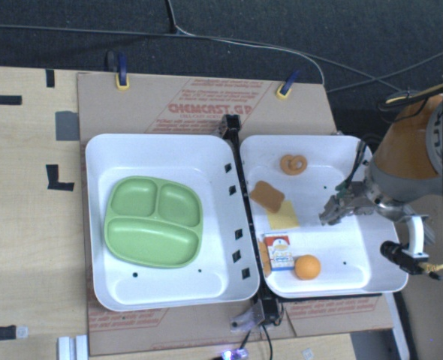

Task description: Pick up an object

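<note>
My grey two-finger pincer hangs low over bare floor in the right shallow white bin; whether it is released or clenched I cannot tell. Nothing shows between the fingers. Nearest is the flat yellow square slice, just left of me, abutting the brown bread-like block, whose long axis tilts down-right. The round orange ball lies beside the small red-and-white carton, long axis toward the near rim. The ring-shaped tan doughnut sits farther back. The green three-compartment plastic tray occupies the left white bin.
</note>
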Controlling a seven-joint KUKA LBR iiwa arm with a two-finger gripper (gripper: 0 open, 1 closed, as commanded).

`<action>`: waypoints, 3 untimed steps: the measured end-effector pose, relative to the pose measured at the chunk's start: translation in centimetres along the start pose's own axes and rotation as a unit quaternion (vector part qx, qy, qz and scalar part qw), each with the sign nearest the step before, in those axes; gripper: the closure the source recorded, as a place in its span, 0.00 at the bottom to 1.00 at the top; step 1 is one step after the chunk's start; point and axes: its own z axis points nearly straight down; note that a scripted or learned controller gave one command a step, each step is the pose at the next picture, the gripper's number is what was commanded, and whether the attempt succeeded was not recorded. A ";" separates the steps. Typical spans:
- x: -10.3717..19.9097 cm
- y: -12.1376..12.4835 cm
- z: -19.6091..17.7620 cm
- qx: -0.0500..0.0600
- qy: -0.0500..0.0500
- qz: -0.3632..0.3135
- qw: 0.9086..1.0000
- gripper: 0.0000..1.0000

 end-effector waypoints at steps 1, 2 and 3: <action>-0.3 0.9 -4.7 -0.003 -0.001 0.000 1.000 1.00; -0.3 0.7 -11.0 -0.004 -0.001 0.000 1.000 1.00; -0.2 0.8 -15.4 -0.004 -0.001 0.000 1.000 1.00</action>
